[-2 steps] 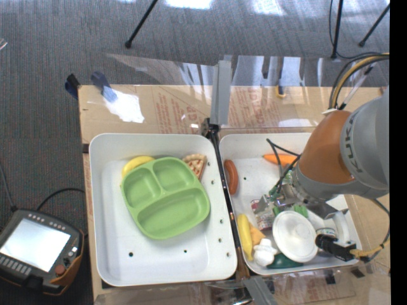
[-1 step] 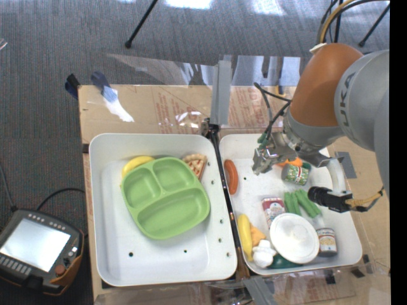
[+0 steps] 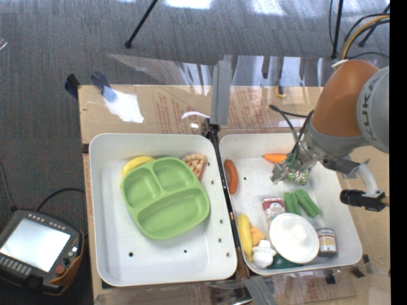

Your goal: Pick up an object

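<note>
The gripper [image 3: 292, 170] is lowered into the right bin [image 3: 253, 146], at the bin's upper middle, just right of the carrot [image 3: 276, 158]. A small green-and-white patterned object [image 3: 296, 176] lies directly at the fingertips; whether the jaws are closed on it or merely touching it cannot be determined from this view.

Step in hand, as judged: the grasp attempt, at or near contact. No object is lifted clear.

Other candidates lie below the gripper in the same bin: green beans [image 3: 301, 203], a red carton [image 3: 273, 208], a white bowl [image 3: 294, 237], a small can [image 3: 327, 241].

Next move requires: a firm closure on the patterned object, then a vertical lift clear of the bin wall, with confirmation that the object rises with the fingers.
</note>
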Action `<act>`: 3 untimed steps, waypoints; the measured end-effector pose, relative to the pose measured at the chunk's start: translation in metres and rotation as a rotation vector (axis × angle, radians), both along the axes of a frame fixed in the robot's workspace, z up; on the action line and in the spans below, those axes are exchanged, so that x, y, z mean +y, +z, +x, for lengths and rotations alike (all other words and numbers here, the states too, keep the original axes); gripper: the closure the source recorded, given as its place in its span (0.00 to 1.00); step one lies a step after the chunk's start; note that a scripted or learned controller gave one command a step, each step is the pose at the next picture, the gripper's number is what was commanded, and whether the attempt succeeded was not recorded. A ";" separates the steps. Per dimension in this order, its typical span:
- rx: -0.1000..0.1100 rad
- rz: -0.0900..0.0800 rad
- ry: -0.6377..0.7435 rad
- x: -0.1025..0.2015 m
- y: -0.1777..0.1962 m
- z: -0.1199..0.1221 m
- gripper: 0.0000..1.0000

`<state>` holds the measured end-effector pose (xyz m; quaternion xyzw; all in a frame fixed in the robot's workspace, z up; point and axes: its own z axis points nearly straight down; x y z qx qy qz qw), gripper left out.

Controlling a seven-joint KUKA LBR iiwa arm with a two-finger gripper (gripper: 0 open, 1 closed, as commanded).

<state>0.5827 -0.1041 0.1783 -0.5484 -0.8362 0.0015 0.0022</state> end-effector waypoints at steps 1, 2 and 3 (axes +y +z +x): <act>-0.002 0.000 -0.336 -0.055 -0.092 0.009 1.00; -0.001 0.000 -0.335 -0.054 -0.092 0.009 0.00; -0.002 0.001 -0.461 0.026 -0.092 -0.059 0.00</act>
